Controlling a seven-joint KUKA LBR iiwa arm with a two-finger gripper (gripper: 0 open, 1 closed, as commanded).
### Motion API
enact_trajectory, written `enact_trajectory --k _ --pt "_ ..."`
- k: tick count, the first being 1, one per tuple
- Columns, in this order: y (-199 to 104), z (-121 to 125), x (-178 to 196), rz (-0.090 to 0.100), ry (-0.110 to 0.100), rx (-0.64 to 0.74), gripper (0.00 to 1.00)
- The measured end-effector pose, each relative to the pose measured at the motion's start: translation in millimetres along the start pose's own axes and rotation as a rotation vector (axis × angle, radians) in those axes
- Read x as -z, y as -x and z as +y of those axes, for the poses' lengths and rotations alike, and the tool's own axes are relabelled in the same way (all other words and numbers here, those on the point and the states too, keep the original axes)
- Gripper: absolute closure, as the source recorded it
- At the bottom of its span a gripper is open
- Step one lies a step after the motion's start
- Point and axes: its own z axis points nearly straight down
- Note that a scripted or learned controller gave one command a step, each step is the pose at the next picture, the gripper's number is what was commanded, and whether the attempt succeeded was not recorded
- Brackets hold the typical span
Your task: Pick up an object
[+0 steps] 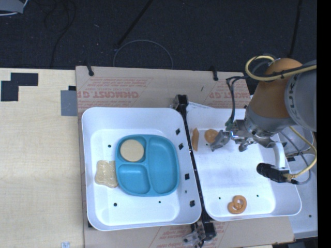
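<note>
**Gripper over right bin, nothing held**

Camera view: three small food-like items are seen in the right bin (289,203). A rounded orange-tan piece (211,136) lies near the far left of that bin; a narrow upright brown piece (195,139) sits just beside it, against the divider. A pretzel-shaped orange item (237,204) lies apart, near the front edge.

In the left bin (98,211) a blue compartment tray (155,169) is placed, with a tan disc (131,150) in its upper-left compartment. A pale cracker-like piece (106,173) lies touching the tray's left side.

The arm (282,94) is reached in from the right, wrist bent down over the far part of the right bin. The gripper (231,141) is positioned just right of the orange-tan piece, fingers spread apart, nothing between them.
</note>
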Motion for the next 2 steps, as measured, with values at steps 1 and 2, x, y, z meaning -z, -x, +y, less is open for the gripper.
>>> enact_trajectory --k 1,2 --pt "-1 -1 -54 0.000 0.001 0.000 0.00" --pt "0 0 -41 0.000 0.003 -0.005 1.00"
